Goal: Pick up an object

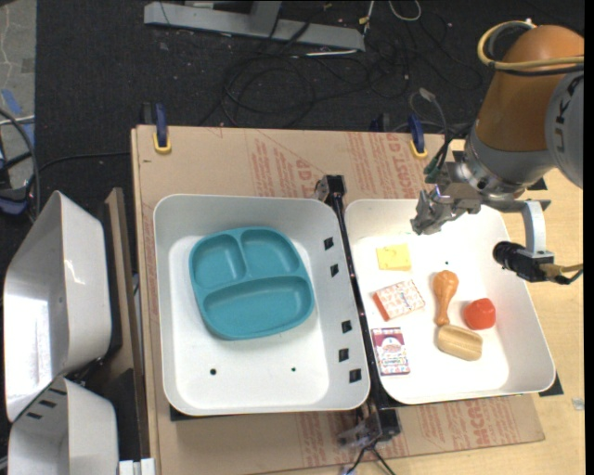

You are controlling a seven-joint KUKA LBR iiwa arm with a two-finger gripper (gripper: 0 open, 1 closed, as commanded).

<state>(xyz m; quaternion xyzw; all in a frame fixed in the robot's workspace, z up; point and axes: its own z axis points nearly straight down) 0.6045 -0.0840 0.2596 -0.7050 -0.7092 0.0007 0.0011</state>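
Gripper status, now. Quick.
Gripper: cannot be told whether open or closed from this angle; it hangs over the far part of the right bin, above the yellow block, with nothing seen held.

The surface (278, 153) is a tan board printed with faint red lettering, held at its far edge by yellow-handled clamps (162, 139). Beyond it the floor (83, 83) is dark, speckled carpet crossed by loose black cables (251, 74), with a grey metal bar (255, 26) lying near the top. White plastic tubs (51, 278) stand off the left side. Light is even and soft.
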